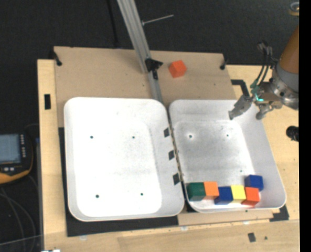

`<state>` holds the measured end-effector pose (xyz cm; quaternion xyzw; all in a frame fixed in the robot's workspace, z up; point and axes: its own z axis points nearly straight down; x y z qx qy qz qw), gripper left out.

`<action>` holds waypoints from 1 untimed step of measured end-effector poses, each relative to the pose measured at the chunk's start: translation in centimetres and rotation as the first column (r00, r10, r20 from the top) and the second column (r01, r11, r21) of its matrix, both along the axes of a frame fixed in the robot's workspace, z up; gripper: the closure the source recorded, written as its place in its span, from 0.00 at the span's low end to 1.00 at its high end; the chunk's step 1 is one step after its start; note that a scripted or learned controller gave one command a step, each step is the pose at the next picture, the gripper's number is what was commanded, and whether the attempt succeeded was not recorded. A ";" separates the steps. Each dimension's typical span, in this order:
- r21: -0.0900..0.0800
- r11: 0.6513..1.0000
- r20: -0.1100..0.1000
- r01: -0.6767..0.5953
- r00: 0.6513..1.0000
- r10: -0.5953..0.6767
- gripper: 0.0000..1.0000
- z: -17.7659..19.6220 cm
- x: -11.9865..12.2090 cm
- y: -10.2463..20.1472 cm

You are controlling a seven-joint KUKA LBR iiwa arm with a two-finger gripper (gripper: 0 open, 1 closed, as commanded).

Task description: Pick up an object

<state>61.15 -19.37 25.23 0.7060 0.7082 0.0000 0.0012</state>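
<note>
Nothing has been picked up yet: the claw (248, 109) is seen spread and empty above the upper right rim of the right bin (207, 140), well apart from the objects. The approach, descent and grasp are all judged to be left. A row of small cubes is gathered along the bin's lower edge: a green cube (196, 190), an orange cube (211, 188), a blue cube (224, 194), a yellow cube (238, 192), and another orange (251, 195) beneath another blue (255, 181), touching one another. A lone orange block (177, 69) lies on the surface beyond the bins.
</note>
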 end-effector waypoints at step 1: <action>0.002 1.000 -0.009 0.005 1.000 -0.005 0.00 -15.3 -6.5 -1.4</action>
